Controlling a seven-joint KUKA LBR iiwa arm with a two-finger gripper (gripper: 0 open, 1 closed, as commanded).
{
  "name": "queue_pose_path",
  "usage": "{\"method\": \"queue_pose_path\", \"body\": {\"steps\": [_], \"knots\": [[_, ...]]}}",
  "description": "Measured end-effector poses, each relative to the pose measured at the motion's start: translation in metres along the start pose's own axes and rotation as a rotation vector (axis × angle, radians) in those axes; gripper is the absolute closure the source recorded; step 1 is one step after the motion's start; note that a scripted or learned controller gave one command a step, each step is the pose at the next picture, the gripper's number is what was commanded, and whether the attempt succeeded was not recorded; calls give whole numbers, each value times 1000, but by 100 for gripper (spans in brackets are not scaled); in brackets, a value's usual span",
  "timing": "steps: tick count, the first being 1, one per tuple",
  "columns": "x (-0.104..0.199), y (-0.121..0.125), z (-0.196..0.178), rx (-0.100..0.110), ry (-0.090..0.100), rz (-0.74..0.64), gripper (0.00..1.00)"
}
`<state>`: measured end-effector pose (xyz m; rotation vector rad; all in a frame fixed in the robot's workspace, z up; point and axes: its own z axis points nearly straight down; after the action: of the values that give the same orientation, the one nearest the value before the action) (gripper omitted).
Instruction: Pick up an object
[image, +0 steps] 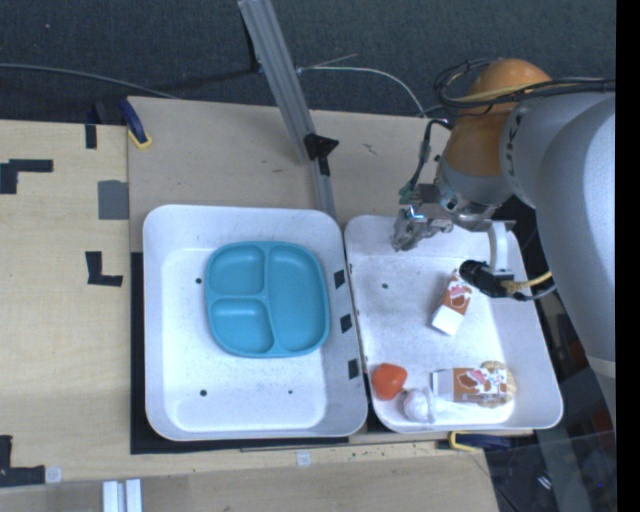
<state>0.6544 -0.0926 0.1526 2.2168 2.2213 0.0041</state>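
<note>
1. Gripper (408, 232) sits over the far edge of the right bin (520, 345); I cannot tell how far its jaws are parted, and I see nothing in them.
2. Nearest it, a small carton (453, 305) lies tilted in that bin.
3. Along the near edge I see an orange ball (389, 379), a white lump (416, 404) and a packet (476, 385).
4. Left bin (170, 330) holds a blue divided plate (267, 299).

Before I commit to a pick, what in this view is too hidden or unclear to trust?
- Tool, camera view: small and blurred at the right bin's far rim; its finger state is unreadable.
- Small carton: label too small to read.
- Whitish object beside the orange object: too blurred to identify.
- Packet: print illegible; contact with the whitish object unclear.
- Arm: cut off by the right edge.
</note>
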Motion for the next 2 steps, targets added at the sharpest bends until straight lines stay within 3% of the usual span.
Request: {"method": "queue_pose_path", "body": {"steps": [1,2], "knots": [[3,7,-62,-1,0,0,100],[3,8,-99,1,0,0,100]]}}
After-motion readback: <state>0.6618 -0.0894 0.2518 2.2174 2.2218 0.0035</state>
